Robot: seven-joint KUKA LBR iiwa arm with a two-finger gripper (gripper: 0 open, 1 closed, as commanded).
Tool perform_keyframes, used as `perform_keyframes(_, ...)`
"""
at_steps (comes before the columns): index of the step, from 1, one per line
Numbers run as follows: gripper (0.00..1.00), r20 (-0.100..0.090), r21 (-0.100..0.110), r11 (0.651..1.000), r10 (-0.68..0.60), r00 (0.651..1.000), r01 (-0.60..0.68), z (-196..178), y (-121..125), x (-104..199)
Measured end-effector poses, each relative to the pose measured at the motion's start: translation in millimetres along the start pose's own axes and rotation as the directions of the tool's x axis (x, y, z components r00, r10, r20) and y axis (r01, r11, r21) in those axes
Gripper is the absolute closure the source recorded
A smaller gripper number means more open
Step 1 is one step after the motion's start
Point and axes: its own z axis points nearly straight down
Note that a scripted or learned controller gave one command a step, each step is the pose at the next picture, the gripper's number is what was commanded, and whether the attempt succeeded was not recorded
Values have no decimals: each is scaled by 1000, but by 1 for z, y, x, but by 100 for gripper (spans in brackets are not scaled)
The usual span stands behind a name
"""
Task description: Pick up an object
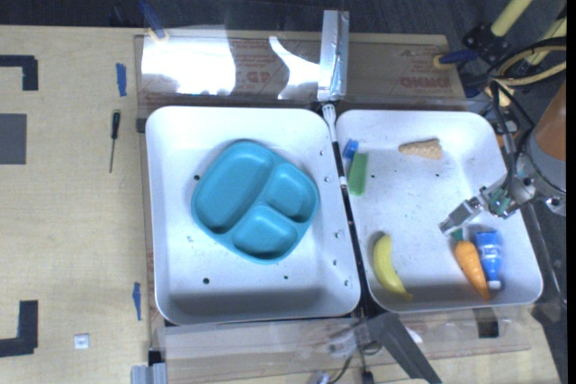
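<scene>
My gripper (470, 216) hangs low in the right bin (409, 184), at about four o'clock there, fingers spread and grasping nothing. The carrot (471, 266) lies just below it toward six o'clock, touching the blue-and-white bottle (489, 256), so I judge that crowding makes a clean pinch awkward. The banana (388, 264) sits at seven o'clock, apart. My wrist is cut off at the frame's edge.
</scene>
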Motion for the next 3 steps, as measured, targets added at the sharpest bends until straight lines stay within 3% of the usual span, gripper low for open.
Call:
perform_keyframes(1,0,-5,10,992,126,992,-126,80,-16,-59)
perform_keyframes(2,0,-3,0,998,-61,998,61,117,95,-8)
perform_keyframes(3,0,1,1,918,397,918,-397,103,129,-41)
